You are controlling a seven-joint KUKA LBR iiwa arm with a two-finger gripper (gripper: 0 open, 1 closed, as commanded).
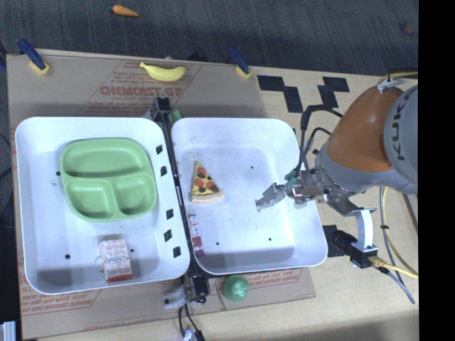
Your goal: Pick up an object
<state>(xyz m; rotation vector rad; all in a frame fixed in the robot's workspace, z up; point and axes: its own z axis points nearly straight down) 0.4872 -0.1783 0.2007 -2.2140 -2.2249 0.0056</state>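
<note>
White right bin [284, 258] holds the pizza slice toy [205, 185] flat near its left wall, well apart from the gripper [269, 197], whose jaws look slightly parted w/ nothing held, so approx. centring over the slice is advised before descent.

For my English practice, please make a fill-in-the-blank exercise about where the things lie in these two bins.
1. The pizza slice toy lies in the ____ bin.
2. The divided tray in the left bin is ____ in colour.
3. The banana toy lies on the ____, beyond both bins.

Missing words: right; green; cardboard
</note>
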